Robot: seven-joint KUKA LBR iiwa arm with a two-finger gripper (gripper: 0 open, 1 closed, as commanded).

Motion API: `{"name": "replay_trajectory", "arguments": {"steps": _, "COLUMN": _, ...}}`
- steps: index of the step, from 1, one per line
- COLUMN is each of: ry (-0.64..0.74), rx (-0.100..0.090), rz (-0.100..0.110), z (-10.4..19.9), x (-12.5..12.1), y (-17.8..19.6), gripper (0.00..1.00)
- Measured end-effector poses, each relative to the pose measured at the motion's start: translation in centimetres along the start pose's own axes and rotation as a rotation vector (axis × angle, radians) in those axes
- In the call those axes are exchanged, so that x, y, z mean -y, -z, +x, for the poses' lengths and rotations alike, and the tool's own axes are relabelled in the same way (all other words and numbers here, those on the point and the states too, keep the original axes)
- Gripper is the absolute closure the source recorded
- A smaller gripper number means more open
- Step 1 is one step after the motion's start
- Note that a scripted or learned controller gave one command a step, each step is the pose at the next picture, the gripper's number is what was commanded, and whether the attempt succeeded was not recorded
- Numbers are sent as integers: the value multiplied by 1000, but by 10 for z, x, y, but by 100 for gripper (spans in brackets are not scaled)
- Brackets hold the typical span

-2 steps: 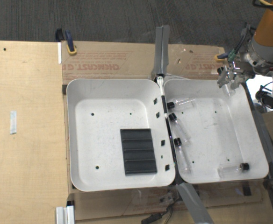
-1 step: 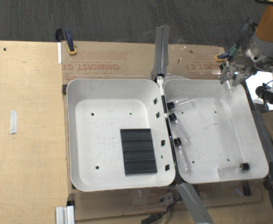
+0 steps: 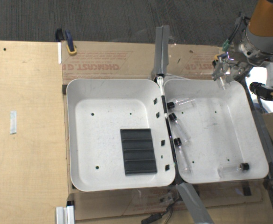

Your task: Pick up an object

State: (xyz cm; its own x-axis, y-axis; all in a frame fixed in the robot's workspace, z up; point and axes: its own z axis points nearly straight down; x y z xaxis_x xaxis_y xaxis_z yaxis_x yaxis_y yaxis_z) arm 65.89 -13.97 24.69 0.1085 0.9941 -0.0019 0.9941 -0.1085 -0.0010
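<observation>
A ribbed black rectangular block [image 3: 138, 151] lies flat in the left bin [image 3: 80, 92]. Several clear tubes with black caps [image 3: 177, 142] sit in the right bin [image 3: 255, 139]. The gripper [image 3: 224, 74] hovers over that bin's far corner, apparently grasping nothing.

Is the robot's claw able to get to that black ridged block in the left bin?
Probably yes. The flat black ridged block lies alone in the left white bin, nothing on top. The claw hovers over the right white bin's far corner, so it must cross the divider.
</observation>
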Motion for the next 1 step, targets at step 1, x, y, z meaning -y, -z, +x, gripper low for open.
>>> {"name": "replay_trajectory", "arguments": {"steps": 1, "ry": 25, "rx": -1, "rz": 2, "z": 36, "x": 4, "y": -11, "gripper": 100}}
